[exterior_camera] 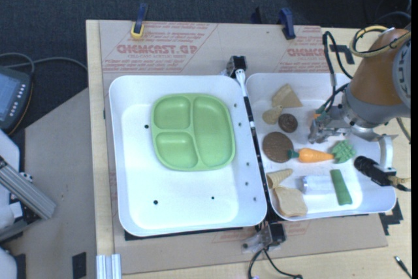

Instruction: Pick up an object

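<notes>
We cannot make out how the gripper (320, 131) fingers stand; they are small and blurred against the right bin (385, 202). The arm (382, 82) is cut off by the right edge, and its wrist covers part of that bin's far side.

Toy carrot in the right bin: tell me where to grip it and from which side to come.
Grip the carrot across its orange body near the middle, coming straight down from above. It lies flat, pointing left, green top to the right; closing across the narrow width probably suits it best. The brown disc touches its tip, so stay off that end.
</notes>
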Action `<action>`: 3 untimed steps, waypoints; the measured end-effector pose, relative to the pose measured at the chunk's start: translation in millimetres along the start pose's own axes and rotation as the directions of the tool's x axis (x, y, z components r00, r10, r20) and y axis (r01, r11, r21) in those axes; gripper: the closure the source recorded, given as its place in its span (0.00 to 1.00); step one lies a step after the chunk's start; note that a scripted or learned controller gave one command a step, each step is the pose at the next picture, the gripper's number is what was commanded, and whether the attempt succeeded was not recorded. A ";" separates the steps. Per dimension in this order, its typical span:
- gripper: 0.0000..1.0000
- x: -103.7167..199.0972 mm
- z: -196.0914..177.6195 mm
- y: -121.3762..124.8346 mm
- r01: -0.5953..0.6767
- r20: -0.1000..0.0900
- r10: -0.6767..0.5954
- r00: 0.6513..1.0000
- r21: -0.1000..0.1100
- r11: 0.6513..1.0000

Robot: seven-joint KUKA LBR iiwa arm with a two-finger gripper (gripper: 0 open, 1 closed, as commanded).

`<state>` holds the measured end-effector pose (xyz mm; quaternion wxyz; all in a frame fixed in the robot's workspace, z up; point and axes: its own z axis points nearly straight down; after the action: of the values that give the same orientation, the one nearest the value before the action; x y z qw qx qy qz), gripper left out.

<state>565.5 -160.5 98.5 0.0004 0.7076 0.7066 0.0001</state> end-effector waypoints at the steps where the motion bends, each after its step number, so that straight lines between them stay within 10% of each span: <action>1: 1.00 -2.3 -44.1 -3.0 0.000 0.002 0.000 1.000 -0.005 1.000; 3: 1.00 -1.0 -128.1 4.8 0.003 0.002 -0.003 1.000 -0.005 1.000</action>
<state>570.3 -161.4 226.6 0.0027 0.7066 0.7076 0.0011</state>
